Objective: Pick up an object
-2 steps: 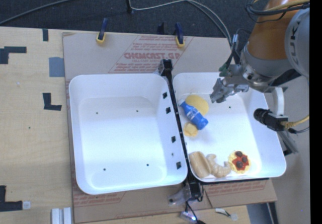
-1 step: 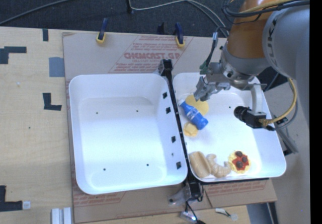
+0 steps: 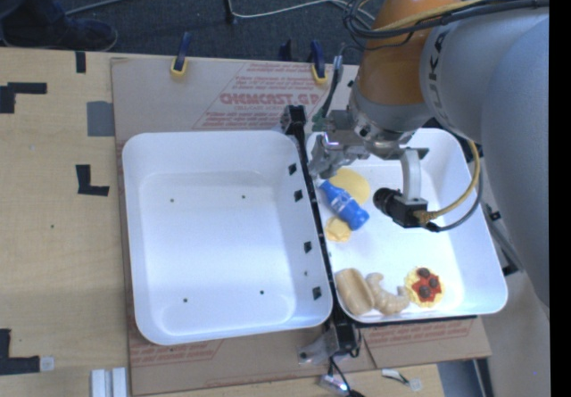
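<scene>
From my remote seat the wooden bench (image 3: 53,208) has a brown cardboard sheet (image 3: 241,101) clamped at its far edge by yellow clips (image 3: 180,65), with the two white bins, left bin (image 3: 143,163) and right bin (image 3: 486,248), sitting side by side on that sheet, plus bits of black tape (image 3: 87,181) stuck to the bare wood.

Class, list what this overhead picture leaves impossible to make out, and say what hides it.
- Camera view: the gripper hangs above the small blue bottle; its grip state is too small to read.
- Upper part of the right white bin: covered by the grey arm.
</scene>
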`<action>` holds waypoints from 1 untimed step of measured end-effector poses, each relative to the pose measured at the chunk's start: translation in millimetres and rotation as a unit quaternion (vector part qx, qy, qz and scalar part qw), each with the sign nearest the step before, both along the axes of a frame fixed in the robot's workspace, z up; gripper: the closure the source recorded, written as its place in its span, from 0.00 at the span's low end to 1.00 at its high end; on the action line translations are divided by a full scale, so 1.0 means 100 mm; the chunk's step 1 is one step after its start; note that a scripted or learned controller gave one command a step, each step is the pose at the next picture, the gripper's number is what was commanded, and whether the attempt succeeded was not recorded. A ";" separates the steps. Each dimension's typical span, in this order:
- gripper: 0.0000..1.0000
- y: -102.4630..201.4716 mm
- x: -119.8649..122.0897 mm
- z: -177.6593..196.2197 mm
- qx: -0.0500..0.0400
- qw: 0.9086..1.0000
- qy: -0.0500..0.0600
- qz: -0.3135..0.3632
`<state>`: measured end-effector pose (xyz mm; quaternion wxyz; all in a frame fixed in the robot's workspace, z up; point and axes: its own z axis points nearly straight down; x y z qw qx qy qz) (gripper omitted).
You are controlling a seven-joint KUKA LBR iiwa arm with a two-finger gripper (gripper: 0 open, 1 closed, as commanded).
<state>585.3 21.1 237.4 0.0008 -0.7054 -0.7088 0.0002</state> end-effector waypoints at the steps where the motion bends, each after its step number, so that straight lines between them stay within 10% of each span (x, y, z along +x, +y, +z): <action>1: 1.00 0.58 0.10 -0.09 0.000 1.000 0.000 0.000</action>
